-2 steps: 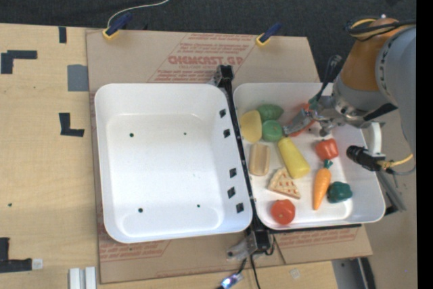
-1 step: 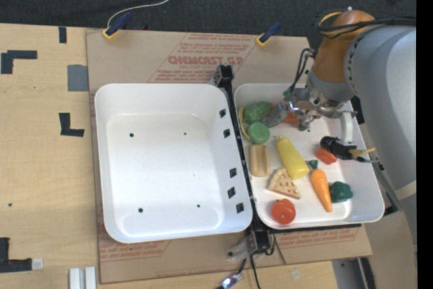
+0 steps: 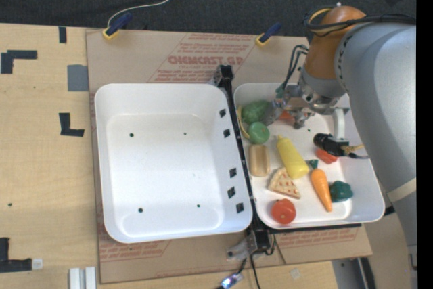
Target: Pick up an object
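Overhead, the grey arm with its orange band reaches in from three o'clock, and its gripper (image 3: 295, 112) hangs low over the twelve o'clock end of the right bin (image 3: 369, 213). Whether the jaws are released or clenched cannot be told from this slant, and no object can be seen between them.

Toy foods crowd that bin. A green vegetable (image 3: 256, 111) lies just at nine o'clock of the gripper, with a smaller green piece (image 3: 258, 131) touching it at six o'clock. Toward the bin's middle lie a tan bread stick (image 3: 258, 160), a yellow corn cob (image 3: 291, 157) and a cheese wedge (image 3: 283, 183). A carrot (image 3: 321, 189) and a red tomato (image 3: 283, 211) sit nearer six o'clock. The left bin (image 3: 108, 145) stands alongside, at nine o'clock.
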`<state>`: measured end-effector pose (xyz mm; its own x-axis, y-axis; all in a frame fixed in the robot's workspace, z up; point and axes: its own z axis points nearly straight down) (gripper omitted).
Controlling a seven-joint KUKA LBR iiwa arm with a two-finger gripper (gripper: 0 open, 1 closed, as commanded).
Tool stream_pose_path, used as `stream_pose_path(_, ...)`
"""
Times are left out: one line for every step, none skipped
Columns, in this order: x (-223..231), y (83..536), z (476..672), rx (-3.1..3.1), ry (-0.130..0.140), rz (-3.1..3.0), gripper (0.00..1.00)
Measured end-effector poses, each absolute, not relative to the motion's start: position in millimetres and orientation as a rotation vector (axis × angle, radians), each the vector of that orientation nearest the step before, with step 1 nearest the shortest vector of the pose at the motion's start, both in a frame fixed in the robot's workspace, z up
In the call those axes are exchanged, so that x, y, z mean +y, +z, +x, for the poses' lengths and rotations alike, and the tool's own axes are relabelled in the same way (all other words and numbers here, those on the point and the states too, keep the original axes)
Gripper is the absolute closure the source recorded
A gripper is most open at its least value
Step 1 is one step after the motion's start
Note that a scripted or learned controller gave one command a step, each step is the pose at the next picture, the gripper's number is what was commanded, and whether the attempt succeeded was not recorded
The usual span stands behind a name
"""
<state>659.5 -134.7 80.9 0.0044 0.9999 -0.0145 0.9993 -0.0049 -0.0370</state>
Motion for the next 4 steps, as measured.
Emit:
stream_pose_path(-44.8,191.4,669.4,-2.233,-0.010,-2.216,0.00)
stream_pose_path(-48.7,193.8,667.6,-2.225,0.003,-2.216,1.00)
stream_pose_path(8.3,265.0,669.0,-2.231,-0.008,-2.215,1.00)
stream_pose_path(71.7,397.1,669.0,-2.236,-0.018,-2.216,1.00)
